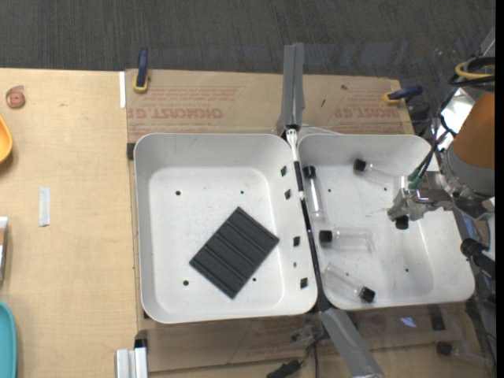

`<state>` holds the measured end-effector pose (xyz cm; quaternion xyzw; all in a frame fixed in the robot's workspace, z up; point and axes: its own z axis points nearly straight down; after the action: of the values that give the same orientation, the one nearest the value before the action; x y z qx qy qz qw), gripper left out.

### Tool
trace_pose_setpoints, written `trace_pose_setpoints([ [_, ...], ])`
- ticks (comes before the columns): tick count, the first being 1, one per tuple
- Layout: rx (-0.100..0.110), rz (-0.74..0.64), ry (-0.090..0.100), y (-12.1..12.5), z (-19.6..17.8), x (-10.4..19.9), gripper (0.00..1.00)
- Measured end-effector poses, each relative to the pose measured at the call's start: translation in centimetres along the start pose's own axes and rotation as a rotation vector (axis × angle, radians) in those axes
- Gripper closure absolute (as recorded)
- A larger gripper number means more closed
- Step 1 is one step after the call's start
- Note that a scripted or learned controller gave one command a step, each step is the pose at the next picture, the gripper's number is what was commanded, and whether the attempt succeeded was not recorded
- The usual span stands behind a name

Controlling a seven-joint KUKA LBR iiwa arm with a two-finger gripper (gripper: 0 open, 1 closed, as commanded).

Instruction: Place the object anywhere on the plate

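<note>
Gripper (403,211), state unclear, over right bin (441,290). Clear vials (346,238): light, slippery, roll-prone; grasp mid-body. Plate (235,252) in left bin.

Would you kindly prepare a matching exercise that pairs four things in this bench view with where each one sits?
Things:
1. dark ribbed plate
2. tool
3. clear tube with black cap
4. blue and yellow clamp

Places:
A. near edge of the right bin
B. far edge of the cardboard, above the left bin's corner
C. floor of the left bin
D. over the right side of the right bin

Pairs: 1-C, 2-D, 3-A, 4-B
</note>
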<state>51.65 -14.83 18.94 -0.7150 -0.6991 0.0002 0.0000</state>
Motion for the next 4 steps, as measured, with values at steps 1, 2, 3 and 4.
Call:
trace_pose_setpoints([
  [1, 0.001, -0.105, -0.002, 13.6, -0.1, 8.4, 1.0],
  [2, -0.001, -0.503, -0.002, 12.4, -4.8, 13.1, 1.0],
  [3, 0.002, -0.541, -0.001, 9.9, -2.9, 22.0, 1.0],
  [4, -0.003, -1.032, -0.002, 13.7, -5.8, 25.4, 1.0],
])
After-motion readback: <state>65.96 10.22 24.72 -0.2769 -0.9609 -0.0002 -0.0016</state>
